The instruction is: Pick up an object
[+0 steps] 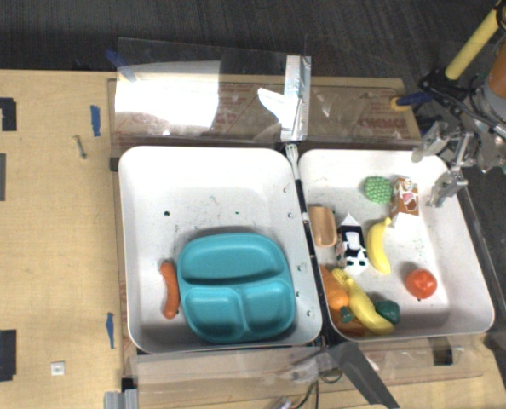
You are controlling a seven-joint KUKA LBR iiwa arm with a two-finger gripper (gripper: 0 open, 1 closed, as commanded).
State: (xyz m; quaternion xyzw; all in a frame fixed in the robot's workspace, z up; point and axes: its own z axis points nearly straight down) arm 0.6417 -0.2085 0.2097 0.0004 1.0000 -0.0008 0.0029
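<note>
Nearest, in the right bin (479, 301), a banana (365, 307) lies over an orange piece (336, 294) and a dark green piece (388, 311), with a tomato (421, 283) just to their right. In the left bin (142, 228), a teal tray (235, 286) sits beside a sausage (170, 289). Farther back in the right bin lie a second banana (377, 247), a cow toy (352, 247), a brown block (323, 226), a green ball (376, 189) and a small box (405, 197). The gripper (451, 164) hangs open over the right bin's far right corner, holding nothing.
</note>
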